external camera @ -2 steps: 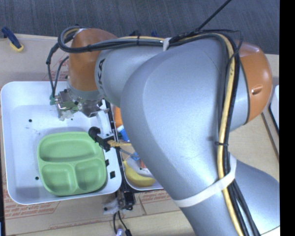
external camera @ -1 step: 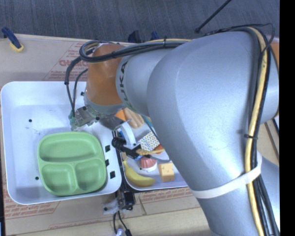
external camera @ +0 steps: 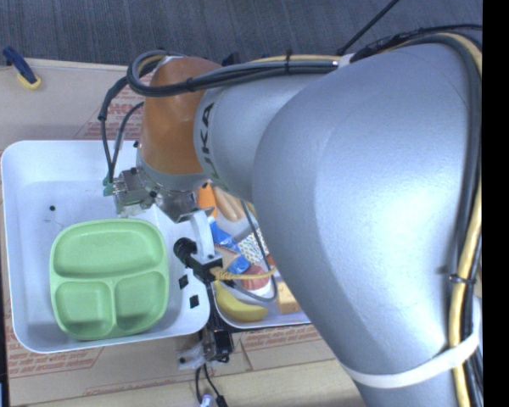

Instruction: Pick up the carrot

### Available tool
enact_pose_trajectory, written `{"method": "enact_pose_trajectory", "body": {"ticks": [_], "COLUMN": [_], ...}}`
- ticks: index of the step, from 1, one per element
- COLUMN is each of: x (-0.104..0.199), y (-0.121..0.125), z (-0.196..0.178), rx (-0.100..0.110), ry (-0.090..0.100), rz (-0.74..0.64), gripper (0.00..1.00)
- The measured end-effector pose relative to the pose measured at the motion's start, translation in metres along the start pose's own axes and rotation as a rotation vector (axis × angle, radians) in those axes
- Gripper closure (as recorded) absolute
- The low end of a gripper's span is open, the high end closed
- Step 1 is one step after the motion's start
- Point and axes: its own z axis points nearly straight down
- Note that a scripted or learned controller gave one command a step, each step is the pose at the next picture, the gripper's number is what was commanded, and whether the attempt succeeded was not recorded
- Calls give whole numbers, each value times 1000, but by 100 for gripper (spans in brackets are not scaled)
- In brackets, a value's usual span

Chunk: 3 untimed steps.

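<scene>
Grey metal gripper [external camera: 170, 202] low over bin divide; how wide it stands, we cannot tell. Smooth orange carrot [external camera: 205, 197] just beside gripper, arm side, mostly hidden under arm. We judge it light, stiff, slippery, prone to roll; grip across thick middle.

A green divided tray [external camera: 110, 278] fills the left bin's [external camera: 25, 185] near half; a banana [external camera: 237, 308] lies in the right bin's [external camera: 263, 321] near-left corner.

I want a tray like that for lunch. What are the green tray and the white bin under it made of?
The green tray looks like moulded plastic, matte: even colour, rounded edges, three pressed-in sections. The white bin is probably plastic too: smooth, with soft rounded corners.
</scene>
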Motion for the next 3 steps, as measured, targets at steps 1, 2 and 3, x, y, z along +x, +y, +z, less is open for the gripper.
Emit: {"method": "enact_pose_trajectory", "body": {"ticks": [1, 2, 3], "x": [-13, 11, -17], "y": [71, 71, 44], "z": [-165, -20, -86], "rx": [10, 38, 22], "ry": [3, -3, 2], "rz": [176, 475, 453], "gripper": [100, 100, 100]}}
